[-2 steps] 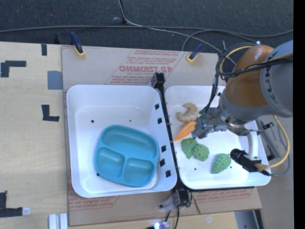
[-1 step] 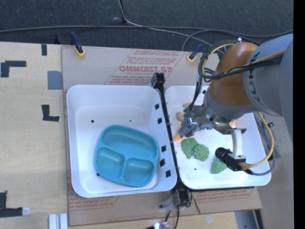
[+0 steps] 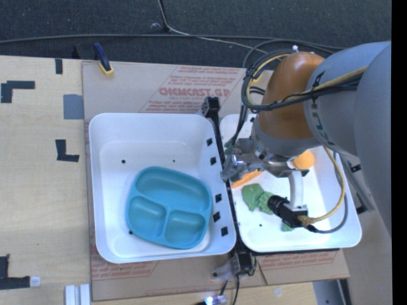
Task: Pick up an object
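Camera view has the gripper [image 3: 238, 164] low in the right bin [image 3: 334, 234], tucked against that bin's left wall next to the divider between the two bins. Honestly I can't tell how far open it is, because the wrist hardware sits on top of it from this angle. I don't see anything held in it either.

The nearest thing to grab looks like the orange stick [image 3: 245, 180]. It lies on the bin floor just below the gripper in the frame, touching it or close to it; I can't tell which. Its long axis runs mostly left-right, with the right end tipped slightly toward the top of the frame. A green lump [image 3: 254, 197] sits just below the stick, so those two are crowded together. An orange round piece [image 3: 306, 159] is off to the right, half tucked under the arm.

The arm comes in from the right, and the orange band [image 3: 289, 100] bulges over the upper part of the right bin. The wrist bends down and to the left toward the wall.

My guess is the next move is a tiny shift down-frame onto the stick, and the wall looks like the risk.

The left bin [image 3: 159, 129] just has a blue divided plate [image 3: 168, 207], well apart from the gripper.
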